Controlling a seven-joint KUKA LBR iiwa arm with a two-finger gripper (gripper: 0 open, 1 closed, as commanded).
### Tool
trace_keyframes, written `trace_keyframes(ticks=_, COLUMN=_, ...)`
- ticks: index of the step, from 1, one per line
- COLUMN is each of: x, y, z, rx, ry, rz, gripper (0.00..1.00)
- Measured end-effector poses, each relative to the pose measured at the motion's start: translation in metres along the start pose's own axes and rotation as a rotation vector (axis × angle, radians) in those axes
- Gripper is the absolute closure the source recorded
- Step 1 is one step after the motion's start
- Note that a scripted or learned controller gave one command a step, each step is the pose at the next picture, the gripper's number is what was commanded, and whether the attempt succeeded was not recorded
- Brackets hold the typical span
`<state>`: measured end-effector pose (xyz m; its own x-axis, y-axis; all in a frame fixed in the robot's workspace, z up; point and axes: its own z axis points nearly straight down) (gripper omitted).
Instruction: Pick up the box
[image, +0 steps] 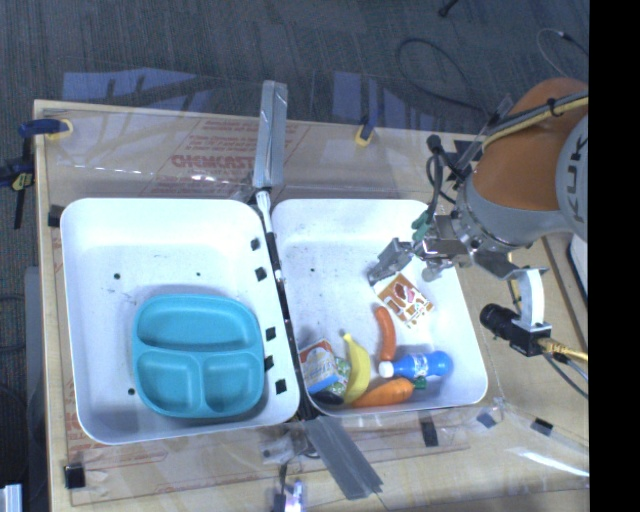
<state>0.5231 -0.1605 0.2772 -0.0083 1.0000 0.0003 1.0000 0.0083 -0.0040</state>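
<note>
We see the gripper (393, 262) low in the right bin (330, 225), at the end of the grey KUKA arm (520, 190) reaching in from the right. Its metal fingers look spread apart with nothing between them, though the view is coarse enough that we say this with some caution.

The box (405, 299) lies just below and slightly to the right of the fingers, flat on the bin floor, turned like a diamond. It is a small white carton with orange and red print on its top face. Its upper corner sits very close to the fingers; we cannot tell whether they touch it.

We judge it light and fairly stiff, thin card that would dent under a hard squeeze, with a smooth printed skin that may slip. Lying flat, it offers little height, so we would take it across two opposite edges, the fingers turned to match its diagonal set and brought down close to the floor.

Farther below the fingers lie an orange sausage-shaped toy (385, 332), a banana (357, 366), a carrot (380, 394), a small bottle with a blue body (418, 365) and a printed pouch (318, 364). Well to the left of the fingers, the left bin (100, 230) holds a blue divided tray (200, 355).
</note>
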Motion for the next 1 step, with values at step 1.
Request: trace_keyframes(ticks=1, x=0.0433, y=-0.0178, z=0.1387, rx=0.002, ry=0.0, rz=0.013, gripper=0.0)
